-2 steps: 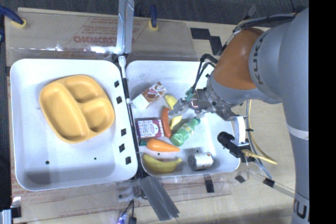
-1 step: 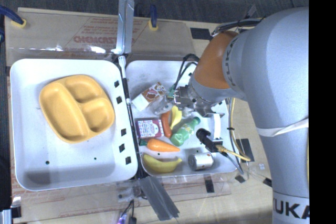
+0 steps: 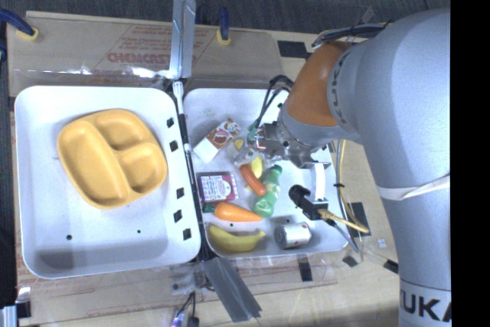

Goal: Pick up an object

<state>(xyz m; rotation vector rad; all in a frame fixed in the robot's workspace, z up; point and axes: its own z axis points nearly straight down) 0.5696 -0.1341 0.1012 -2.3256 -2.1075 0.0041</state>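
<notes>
The right bin (image 3: pixel 200 105) holds a small clutter of toy food. My gripper (image 3: pixel 262 142) hangs low over its middle, just above a small yellow piece (image 3: pixel 256 165) and a red-orange pepper (image 3: pixel 252 179). A green bottle (image 3: pixel 269 192) lies right beside them. Left of the gripper lies a white and red snack packet (image 3: pixel 222 134). Nearer the front are a dark red packet (image 3: pixel 217 185), a carrot (image 3: pixel 237 213), a banana (image 3: pixel 236 239) and a silver can (image 3: pixel 292 234). Nothing shows as held.
The left bin (image 3: pixel 38 241) carries a yellow divided plate (image 3: pixel 112 157) in its upper half. A black-clipped wall (image 3: pixel 182 180) divides the two bins. The grey arm (image 3: pixel 398 111) covers the right bin's right side.
</notes>
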